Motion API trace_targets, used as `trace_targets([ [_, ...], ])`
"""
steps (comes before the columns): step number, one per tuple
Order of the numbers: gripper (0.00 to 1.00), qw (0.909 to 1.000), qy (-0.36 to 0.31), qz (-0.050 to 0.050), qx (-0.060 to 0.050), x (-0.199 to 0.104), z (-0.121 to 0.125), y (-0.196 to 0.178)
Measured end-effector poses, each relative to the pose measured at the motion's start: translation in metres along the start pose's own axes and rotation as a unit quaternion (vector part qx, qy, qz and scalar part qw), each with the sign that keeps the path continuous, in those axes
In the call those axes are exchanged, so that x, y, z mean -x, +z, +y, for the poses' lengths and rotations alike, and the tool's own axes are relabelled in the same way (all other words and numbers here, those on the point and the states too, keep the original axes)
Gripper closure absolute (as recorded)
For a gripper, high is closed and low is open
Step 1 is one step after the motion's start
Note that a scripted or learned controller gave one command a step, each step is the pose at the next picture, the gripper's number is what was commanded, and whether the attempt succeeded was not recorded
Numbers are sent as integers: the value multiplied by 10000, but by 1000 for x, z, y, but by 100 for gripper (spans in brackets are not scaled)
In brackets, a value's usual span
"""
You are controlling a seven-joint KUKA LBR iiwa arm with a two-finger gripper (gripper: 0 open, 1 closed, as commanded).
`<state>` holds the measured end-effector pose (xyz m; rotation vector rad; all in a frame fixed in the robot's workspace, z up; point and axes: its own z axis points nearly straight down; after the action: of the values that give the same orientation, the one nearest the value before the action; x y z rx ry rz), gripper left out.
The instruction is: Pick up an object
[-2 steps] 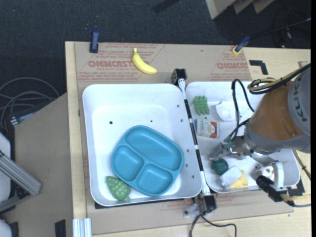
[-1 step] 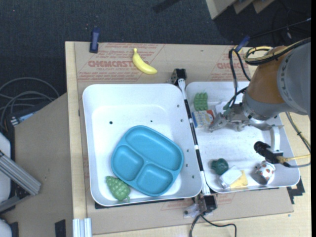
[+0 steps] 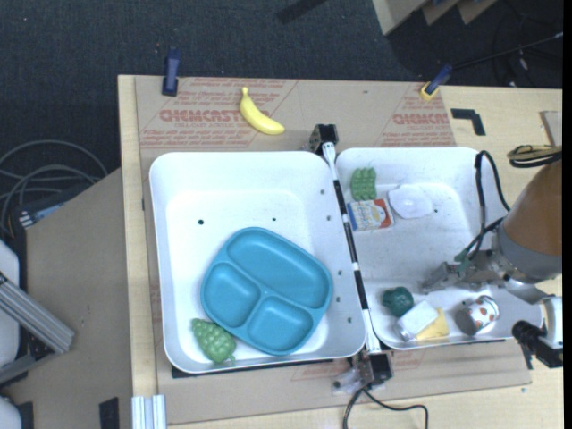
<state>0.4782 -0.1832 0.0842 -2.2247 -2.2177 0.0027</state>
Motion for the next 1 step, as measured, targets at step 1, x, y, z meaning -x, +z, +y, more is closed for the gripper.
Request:
trace_targets([
  [1,0,10000,-27,9,25,-92,56,-134],
])
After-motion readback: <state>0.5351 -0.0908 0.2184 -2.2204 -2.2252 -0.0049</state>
